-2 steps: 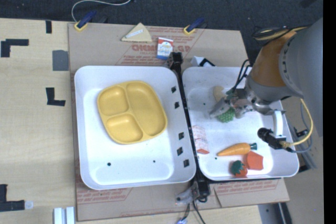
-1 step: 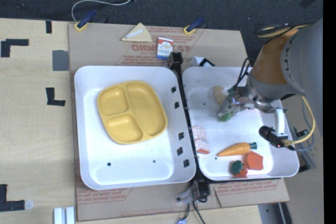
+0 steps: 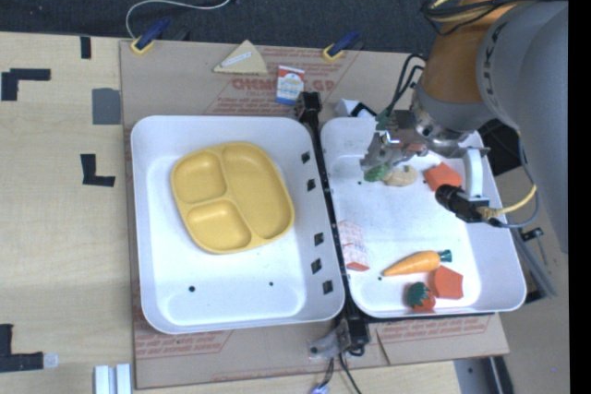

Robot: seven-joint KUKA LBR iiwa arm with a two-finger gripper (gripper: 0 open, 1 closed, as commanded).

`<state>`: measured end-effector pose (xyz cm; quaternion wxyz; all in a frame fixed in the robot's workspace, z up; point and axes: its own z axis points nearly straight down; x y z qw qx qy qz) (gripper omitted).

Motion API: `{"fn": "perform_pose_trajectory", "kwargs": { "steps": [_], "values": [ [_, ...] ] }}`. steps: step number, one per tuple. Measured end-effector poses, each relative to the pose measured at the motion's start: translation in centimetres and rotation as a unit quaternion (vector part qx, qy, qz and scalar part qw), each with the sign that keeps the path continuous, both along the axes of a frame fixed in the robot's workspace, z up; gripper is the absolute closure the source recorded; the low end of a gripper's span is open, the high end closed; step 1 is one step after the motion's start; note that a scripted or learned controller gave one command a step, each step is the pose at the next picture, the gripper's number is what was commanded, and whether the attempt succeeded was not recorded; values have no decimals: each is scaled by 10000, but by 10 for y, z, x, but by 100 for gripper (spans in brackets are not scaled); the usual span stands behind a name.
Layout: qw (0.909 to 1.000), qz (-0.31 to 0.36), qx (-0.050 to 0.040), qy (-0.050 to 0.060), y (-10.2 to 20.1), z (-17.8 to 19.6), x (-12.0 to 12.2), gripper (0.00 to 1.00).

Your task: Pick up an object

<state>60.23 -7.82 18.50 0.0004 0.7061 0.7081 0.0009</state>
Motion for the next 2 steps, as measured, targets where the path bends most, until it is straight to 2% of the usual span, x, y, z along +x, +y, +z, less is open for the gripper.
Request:
{"fn": "perform_pose_trajectory", "kwargs": {
  "steps": [1, 2],
  "values": [
    [10000, -3, 1, 18, 75, -1, -15, 100],
    [10000, -9, -5, 23, 86, -1, -58, 100]
  ]
}}
